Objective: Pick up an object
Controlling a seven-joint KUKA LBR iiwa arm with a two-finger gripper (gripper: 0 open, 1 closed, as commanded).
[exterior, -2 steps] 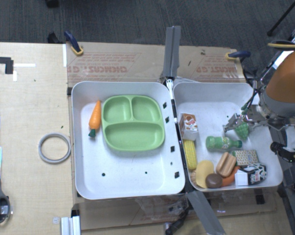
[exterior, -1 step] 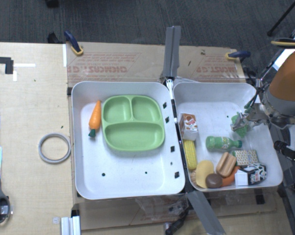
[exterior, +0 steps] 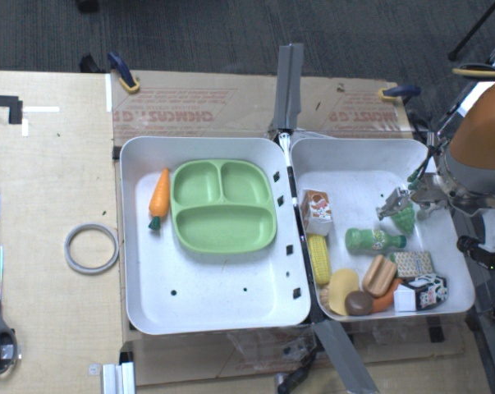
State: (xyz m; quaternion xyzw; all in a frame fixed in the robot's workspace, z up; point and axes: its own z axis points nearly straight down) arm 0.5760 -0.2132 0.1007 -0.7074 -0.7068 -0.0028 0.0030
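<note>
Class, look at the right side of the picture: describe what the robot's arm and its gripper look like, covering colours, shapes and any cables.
The arm is a rounded, bulky body with a broad orange band above a grey wrist section. Dark cables and thin rods run beside it near the right bin. The gripper at its tip is small, metallic grey, angular and narrow, with a silvery sheen. No markings can be read on it.

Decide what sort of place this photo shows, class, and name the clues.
Probably a robotics lab bench, not a kitchen: two shallow white plastic bins sit on clamped cardboard, plastic toy food like the orange carrot fills them, and a metal two-finger gripper reaches in.
</note>
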